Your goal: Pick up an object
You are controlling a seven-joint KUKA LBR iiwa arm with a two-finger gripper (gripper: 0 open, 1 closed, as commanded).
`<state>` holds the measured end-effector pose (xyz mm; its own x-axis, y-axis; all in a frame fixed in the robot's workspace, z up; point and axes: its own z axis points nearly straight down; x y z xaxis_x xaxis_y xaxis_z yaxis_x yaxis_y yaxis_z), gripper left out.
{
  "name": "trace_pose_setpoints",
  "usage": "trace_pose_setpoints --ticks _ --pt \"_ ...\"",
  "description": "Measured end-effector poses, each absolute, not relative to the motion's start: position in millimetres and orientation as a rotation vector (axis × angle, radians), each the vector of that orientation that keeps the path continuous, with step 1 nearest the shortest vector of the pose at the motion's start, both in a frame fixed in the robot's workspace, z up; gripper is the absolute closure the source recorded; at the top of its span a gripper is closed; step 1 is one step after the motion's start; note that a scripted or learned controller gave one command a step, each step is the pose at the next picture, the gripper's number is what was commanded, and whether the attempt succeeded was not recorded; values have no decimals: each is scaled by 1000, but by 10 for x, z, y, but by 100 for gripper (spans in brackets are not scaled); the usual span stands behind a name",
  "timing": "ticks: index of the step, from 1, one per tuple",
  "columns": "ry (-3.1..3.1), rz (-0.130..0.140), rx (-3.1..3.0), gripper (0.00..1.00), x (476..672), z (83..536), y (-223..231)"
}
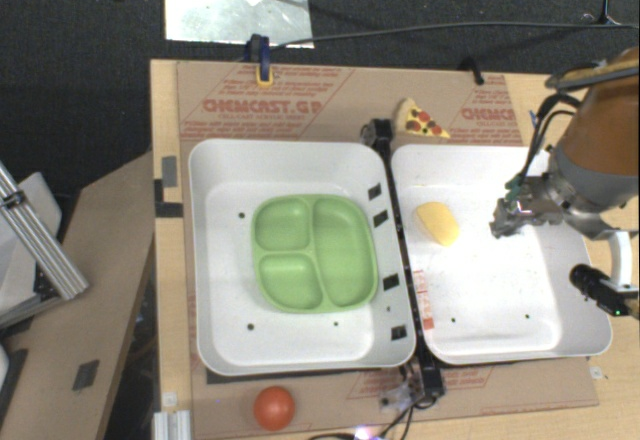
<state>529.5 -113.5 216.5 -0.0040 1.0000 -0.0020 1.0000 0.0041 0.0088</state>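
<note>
A small yellow object [437, 223] lies in the right white bin [480, 328], near its upper left part. My gripper [507, 218] hangs over the same bin, a short way to the right of the yellow object and apart from it. The grey arm with its orange band [608, 123] comes in from the right edge. A green divided plate [314, 252] rests in the middle of the left white bin [225, 328].
A toy pizza slice [421, 119] lies on the cardboard behind the bins. A red ball [273, 407] sits on the cardboard in front of the left bin. A black clamp divider [392, 228] runs between the bins. A metal rail [35, 238] stands at the left.
</note>
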Motion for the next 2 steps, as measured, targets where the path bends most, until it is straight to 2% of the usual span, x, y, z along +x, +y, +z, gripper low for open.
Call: trace_pose_setpoints --ticks 1,2 --pt "2224 4 2214 100 5308 2365 -1137" --pt "2232 3 2211 100 5395 2253 -594"
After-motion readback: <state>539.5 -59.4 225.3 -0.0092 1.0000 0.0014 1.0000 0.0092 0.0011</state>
